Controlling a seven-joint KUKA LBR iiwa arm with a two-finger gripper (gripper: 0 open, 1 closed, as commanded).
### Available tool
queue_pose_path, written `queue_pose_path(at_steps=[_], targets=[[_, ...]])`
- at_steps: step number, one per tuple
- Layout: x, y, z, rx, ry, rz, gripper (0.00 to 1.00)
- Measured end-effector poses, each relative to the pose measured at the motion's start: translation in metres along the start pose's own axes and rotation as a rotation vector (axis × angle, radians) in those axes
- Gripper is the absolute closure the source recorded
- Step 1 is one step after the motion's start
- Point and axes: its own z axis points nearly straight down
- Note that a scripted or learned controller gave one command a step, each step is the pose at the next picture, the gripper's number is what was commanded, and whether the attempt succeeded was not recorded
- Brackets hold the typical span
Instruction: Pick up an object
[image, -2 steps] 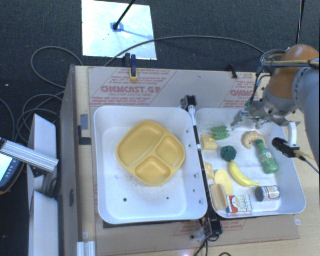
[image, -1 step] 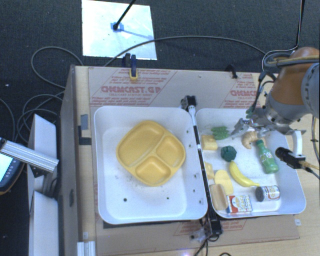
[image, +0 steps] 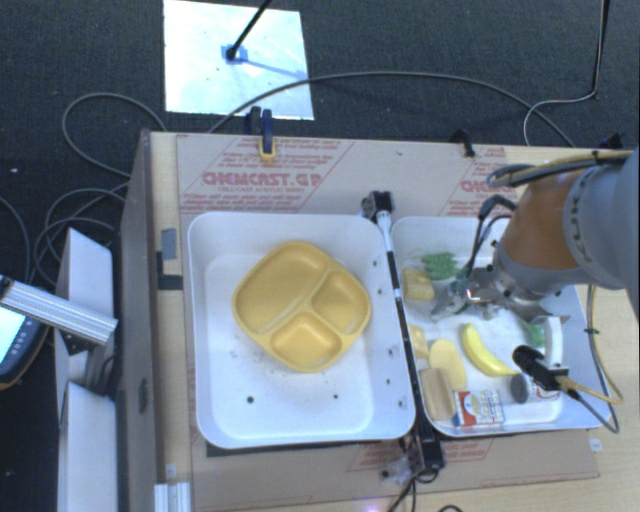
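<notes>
The right bin (image: 575, 425) holds several small objects. A yellow banana (image: 485, 352) lies near its middle, with a green leafy piece (image: 438, 264) and a pale yellow chunk (image: 418, 287) toward the back left. A yellow piece (image: 447, 363), a tan block (image: 434, 386) and a white box with red and blue print (image: 479, 408) sit at the front. My gripper (image: 470, 297) hangs low over the bin's middle, just behind the banana and right of the pale yellow chunk. The wrist hides what lies under it.
The left bin (image: 215, 400) carries a yellow divided plate (image: 302, 304). A green and white item (image: 537, 333) and a small grey object (image: 517, 388) lie at the right bin's right side. The grey arm with its orange band (image: 540, 222) covers the back right corner.
</notes>
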Motion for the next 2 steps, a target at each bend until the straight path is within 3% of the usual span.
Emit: queue_pose_path(at_steps=[1, 2], targets=[[0.006, -0.043, 0.000, 0.000, 0.000, 0.000, 0.00], [0.006, -0.041, -0.011, -0.004, 0.000, -0.001, 1.00]])
